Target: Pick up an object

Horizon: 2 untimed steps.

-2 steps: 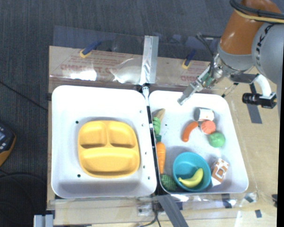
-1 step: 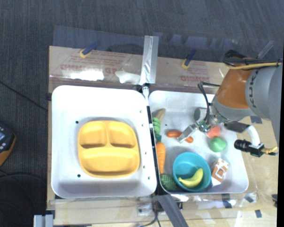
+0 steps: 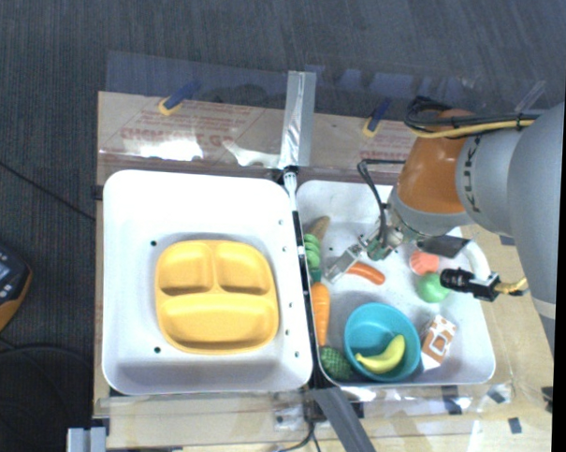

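Note:
My gripper (image 3: 358, 256) hangs low in the right bin (image 3: 473, 369), near its upper left part. It stands open, and I see nothing between its fingers. A small orange carrot piece (image 3: 367, 274) lies just below and right of it. A longer carrot (image 3: 319, 312) lies along the bin's left wall. A blue bowl (image 3: 367, 329) at the front holds a banana (image 3: 384, 356). To the right lie a pink piece (image 3: 424, 262) and a green ball (image 3: 432, 289).
The left bin (image 3: 134, 204) holds a yellow divided tray (image 3: 218, 294). In the right bin there are also a small orange and white box (image 3: 438, 338), a green item (image 3: 311, 253) by the divider and a green textured piece (image 3: 334, 364) at the front. The arm's orange band (image 3: 435, 180) hangs over the bin's back.

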### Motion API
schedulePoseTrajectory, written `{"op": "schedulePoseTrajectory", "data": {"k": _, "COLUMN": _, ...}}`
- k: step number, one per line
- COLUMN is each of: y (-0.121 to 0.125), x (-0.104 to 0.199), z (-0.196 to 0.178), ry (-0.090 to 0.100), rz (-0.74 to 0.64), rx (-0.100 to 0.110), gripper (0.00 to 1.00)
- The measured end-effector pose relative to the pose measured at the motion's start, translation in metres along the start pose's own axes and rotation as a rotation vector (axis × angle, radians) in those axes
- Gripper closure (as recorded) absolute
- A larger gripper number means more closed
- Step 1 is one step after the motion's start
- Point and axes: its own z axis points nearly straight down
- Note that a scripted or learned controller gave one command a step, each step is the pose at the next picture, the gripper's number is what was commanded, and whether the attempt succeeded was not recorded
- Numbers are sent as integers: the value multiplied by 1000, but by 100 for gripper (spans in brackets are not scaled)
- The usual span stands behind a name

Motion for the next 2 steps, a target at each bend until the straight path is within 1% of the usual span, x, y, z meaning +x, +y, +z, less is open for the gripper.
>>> {"op": "schedulePoseTrajectory", "data": {"k": 1, "y": 1, "x": -1, "z": -10, "ry": -1, "rz": 0, "rx": -2, "gripper": 100}}
{"op": "schedulePoseTrajectory", "data": {"k": 2, "y": 76, "x": 77, "z": -94, "ry": 11, "rz": 214, "rx": 8, "gripper": 100}}
